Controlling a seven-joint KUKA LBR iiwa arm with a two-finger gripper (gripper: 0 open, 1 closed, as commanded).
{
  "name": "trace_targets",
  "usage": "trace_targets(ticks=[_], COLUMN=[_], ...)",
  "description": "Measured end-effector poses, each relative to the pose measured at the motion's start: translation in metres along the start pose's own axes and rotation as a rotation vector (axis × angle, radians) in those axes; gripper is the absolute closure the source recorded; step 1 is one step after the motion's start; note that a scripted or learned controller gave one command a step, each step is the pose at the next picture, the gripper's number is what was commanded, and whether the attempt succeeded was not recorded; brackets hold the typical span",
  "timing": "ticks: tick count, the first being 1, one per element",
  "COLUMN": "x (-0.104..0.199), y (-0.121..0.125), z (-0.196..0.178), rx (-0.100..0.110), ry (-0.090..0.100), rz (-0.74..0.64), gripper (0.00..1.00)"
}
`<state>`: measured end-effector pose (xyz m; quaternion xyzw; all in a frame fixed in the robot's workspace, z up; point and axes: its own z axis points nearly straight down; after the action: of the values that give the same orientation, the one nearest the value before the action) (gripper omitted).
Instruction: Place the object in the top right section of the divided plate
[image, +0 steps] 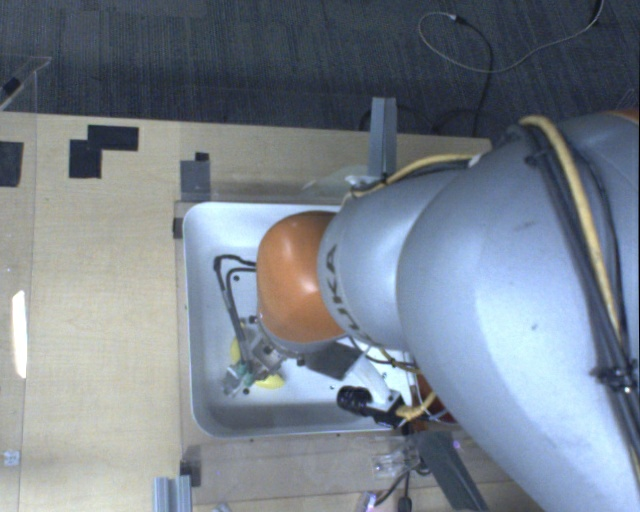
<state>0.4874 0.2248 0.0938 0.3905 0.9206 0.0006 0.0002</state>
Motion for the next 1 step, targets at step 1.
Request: trace_targets(ticks=[1], x=[-0.0044], y=[-0.0037], z=[-0.1281], rx=[0.0], ry=[0.0], rz=[0.015], gripper=[0.0])
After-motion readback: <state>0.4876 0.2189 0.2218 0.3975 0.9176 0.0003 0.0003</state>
